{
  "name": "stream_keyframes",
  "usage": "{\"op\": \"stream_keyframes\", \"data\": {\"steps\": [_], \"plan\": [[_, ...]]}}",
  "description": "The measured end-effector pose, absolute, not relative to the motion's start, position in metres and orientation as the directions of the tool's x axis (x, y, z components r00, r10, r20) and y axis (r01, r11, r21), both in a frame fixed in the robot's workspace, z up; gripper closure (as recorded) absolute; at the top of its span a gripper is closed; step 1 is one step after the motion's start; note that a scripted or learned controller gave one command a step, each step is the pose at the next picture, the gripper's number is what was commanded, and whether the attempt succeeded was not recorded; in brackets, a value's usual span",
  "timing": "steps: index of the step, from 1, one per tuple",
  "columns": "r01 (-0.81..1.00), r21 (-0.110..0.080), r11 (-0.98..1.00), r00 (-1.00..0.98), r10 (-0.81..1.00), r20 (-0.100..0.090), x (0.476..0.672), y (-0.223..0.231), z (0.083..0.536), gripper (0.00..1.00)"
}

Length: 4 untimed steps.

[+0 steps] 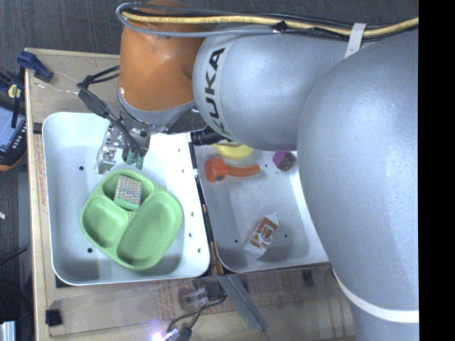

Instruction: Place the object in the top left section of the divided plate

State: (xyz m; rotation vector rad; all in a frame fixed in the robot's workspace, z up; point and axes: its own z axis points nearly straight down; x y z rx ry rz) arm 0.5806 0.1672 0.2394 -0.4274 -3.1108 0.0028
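Note:
A green divided plate (146,241) lies in the left white bin (64,190). A small speckled tan block (129,190) rests in the plate's upper section, lying flat. My gripper (121,155) hangs just above and behind that section, below the orange wrist band. Its fingers (107,150) stand apart, open, with nothing between them. The block is free of the gripper, a short gap below the fingertips.
The right bin (234,219) holds an orange tool-shaped toy (226,169), a yellow object (234,150) partly under the arm, a small purple item (284,160) and an orange-and-white packet (261,234). The large grey arm covers the right side of the view.

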Motion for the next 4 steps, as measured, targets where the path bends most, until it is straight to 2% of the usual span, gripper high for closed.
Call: {"op": "stream_keyframes", "data": {"steps": [1,2,3,4], "plan": [[0.233,0.001,0.972,-0.972,0.233,-0.002,0.592,0.182,0.330,1.00],[-0.286,-0.001,0.958,-0.958,-0.286,-0.006,0.645,0.186,0.410,1.00],[-0.584,0.000,0.812,-0.812,-0.584,0.001,0.529,0.171,0.285,1.00],[-0.583,-0.001,0.812,-0.812,-0.583,0.000,0.529,0.171,0.285,0.00]]}}
